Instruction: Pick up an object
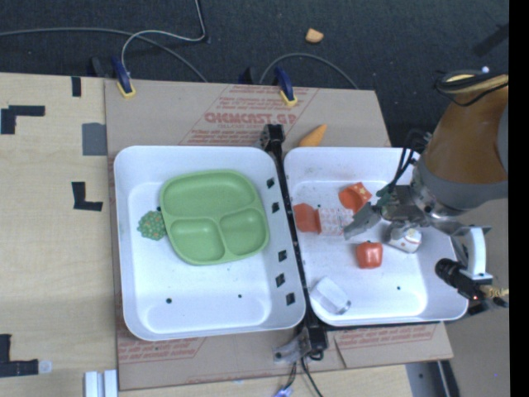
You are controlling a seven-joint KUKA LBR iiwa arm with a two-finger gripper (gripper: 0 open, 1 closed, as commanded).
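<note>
Now your hand (pixel 364 222) hovers in the right bin (pixel 413 304), fingers spread, grasping nothing, between three red pieces; next, drop onto the lower red piece (pixel 369 255) and clench.

A robotics lab test station: two shallow white bins (pixel 132 246) sit side by side on a cardboard sheet (pixel 248 110) held by blue clamps (pixel 124 81) to a pale wooden worktop (pixel 50 246). Loose cables (pixel 165 35) trail over dark carpet (pixel 372 23) behind, black tape marks (pixel 83 197) dot the wood, and a grey industrial arm (pixel 467 151) reaches in.
</note>
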